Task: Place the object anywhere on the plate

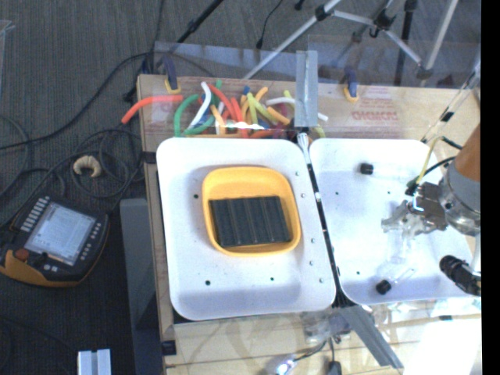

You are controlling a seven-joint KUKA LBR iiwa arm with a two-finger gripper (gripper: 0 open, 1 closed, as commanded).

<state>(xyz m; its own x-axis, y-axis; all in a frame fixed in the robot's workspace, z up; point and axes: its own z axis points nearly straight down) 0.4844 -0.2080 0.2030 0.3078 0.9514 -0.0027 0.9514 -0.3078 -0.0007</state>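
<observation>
Nearest the camera, along the right bin's (351,209) lower rim, sits a small dark object (383,287); it lies well apart from the plate; above it the gripper (402,226) hangs over the right bin, reaching in from the right, and whether it is spread or pinched I cannot tell; another small dark piece (366,168) rests near that bin's far edge; across in the left bin (183,233), the yellow plate (250,211) holds a dark ribbed slab (249,221); beyond both bins lie coloured tubes (226,109).
</observation>
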